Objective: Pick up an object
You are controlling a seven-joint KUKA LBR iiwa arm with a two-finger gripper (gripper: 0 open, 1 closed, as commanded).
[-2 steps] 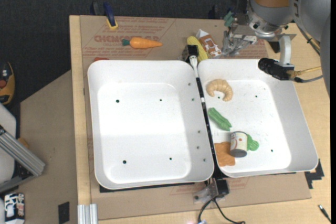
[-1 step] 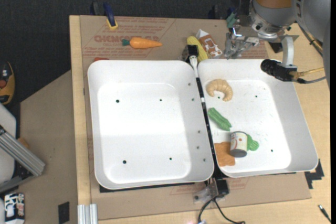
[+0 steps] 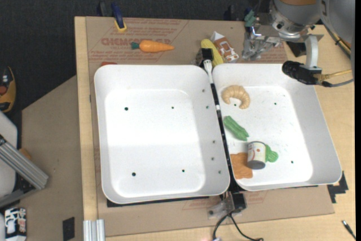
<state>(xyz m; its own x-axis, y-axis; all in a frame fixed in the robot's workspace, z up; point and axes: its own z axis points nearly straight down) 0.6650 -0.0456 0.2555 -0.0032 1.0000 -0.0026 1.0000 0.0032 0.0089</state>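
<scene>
Nothing is grasped yet: the gripper (image 3: 256, 45), its clench impossible to tell, is hanging beyond the right bin (image 3: 316, 138), needing to descend toward the croissant (image 3: 237, 95) just below-left.

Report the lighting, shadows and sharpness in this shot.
Camera view: even, soft light; the left bin has a brighter band across its lower floor, without harsh glare; the croissant and can stay fairly sharp with faint shadows; the gripper looks small and slightly blurred.
</scene>
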